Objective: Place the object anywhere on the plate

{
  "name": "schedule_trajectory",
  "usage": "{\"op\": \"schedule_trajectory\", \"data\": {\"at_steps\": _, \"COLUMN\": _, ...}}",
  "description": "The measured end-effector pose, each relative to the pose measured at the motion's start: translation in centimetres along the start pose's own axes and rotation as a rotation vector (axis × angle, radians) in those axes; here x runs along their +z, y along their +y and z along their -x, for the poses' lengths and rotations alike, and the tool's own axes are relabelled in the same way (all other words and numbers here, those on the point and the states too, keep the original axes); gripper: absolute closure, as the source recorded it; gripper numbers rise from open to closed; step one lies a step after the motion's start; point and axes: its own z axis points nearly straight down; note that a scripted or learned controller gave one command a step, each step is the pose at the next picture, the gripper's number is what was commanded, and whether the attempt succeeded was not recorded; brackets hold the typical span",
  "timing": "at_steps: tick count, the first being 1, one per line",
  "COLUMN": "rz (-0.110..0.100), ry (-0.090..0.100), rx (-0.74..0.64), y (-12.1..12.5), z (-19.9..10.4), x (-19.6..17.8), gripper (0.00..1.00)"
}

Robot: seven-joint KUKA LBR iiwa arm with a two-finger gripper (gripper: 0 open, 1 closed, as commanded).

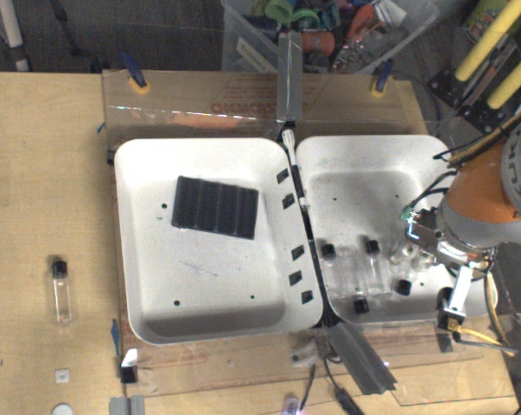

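Sitting side by side on the wooden surface [35,171], two white bins hold the items. The left bin [139,232] carries a dark ribbed plate [215,207] lying flat, tilted slightly. The right bin [355,162] holds several clear vials with black caps [364,271], scattered near the arm's wrist [467,223].

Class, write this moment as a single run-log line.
arm: over right bin | end effector: low near clear vials | dark ridged plate: left bin, bare | placement: not yet done
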Motion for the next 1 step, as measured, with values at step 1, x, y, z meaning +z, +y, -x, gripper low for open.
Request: {"op": "schedule_trajectory", "data": {"at_steps": 1, "rz": 0.003, "ry": -0.002, "rx": -0.129, "y": -1.11, "z": 6.2, "x": -0.04, "gripper": 1.0}}
